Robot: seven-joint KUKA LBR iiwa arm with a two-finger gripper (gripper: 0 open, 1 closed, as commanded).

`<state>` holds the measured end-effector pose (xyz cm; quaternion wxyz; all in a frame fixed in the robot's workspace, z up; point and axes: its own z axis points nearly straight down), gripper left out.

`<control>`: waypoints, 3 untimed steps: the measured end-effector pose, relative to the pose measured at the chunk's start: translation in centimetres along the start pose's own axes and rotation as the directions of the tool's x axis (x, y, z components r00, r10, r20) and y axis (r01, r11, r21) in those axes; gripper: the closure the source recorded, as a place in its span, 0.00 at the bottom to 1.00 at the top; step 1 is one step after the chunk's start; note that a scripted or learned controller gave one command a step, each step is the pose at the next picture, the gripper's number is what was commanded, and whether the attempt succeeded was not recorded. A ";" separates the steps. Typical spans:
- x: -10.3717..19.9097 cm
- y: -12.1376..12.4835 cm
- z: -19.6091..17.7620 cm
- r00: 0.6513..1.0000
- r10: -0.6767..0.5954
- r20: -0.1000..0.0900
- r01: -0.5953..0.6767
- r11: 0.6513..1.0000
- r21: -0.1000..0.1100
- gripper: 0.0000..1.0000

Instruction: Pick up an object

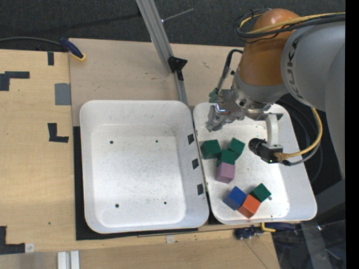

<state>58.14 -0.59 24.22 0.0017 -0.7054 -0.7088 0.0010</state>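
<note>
Nearest, at lower right, orange [250, 206], blue [235, 196] and green [261, 192] blocks huddle in the right bin [297, 198]. Mid-frame lie a purple block [225, 172] and green blocks [211, 148]. Beyond, the hand [215, 118] hovers, approaching; whether clenched, I cannot tell. Next it likely must descend onto a block.

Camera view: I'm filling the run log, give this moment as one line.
claw above right bin, upper left | holding nothing seen | nearest: green block | left bin

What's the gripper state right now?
Gripper: cannot be told; it hangs over the right bin, above the green block, nothing visibly held.
</note>
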 end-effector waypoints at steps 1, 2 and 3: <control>5.2 -1.7 1.4 1.000 -0.001 0.000 0.001 1.000 0.001 1.00; 10.6 -4.8 0.9 1.000 -0.003 -0.001 0.003 1.000 0.000 1.00; 10.2 -4.6 0.9 1.000 0.003 0.001 -0.003 1.000 -0.001 0.00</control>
